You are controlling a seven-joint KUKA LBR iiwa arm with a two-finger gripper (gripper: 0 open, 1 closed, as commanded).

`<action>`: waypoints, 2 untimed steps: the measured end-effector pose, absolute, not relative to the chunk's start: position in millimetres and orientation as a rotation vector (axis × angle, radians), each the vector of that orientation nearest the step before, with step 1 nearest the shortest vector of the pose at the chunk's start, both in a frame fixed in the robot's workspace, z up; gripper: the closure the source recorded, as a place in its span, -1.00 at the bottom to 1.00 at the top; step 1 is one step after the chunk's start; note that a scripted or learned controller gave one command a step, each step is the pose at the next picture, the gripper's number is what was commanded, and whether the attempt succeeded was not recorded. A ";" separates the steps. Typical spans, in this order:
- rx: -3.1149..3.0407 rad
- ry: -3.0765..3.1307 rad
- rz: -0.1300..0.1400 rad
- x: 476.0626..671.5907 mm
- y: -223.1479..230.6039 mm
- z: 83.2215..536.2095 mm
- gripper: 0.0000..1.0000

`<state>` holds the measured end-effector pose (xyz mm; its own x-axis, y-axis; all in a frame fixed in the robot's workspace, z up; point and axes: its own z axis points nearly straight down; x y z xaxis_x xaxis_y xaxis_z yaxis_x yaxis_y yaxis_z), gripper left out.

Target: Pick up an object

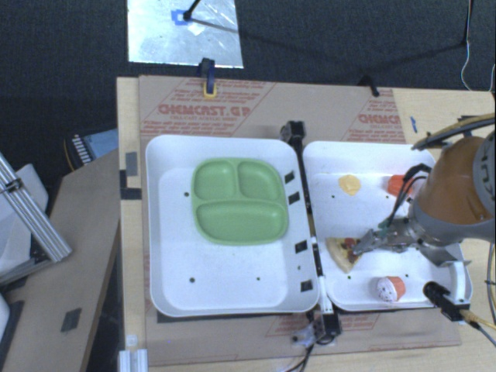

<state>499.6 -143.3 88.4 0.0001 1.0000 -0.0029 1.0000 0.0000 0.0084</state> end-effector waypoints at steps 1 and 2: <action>2.213 2.222 0.017 502.0 -139.9 100.0 1.00; 2.215 2.222 0.003 497.0 -143.5 145.8 1.00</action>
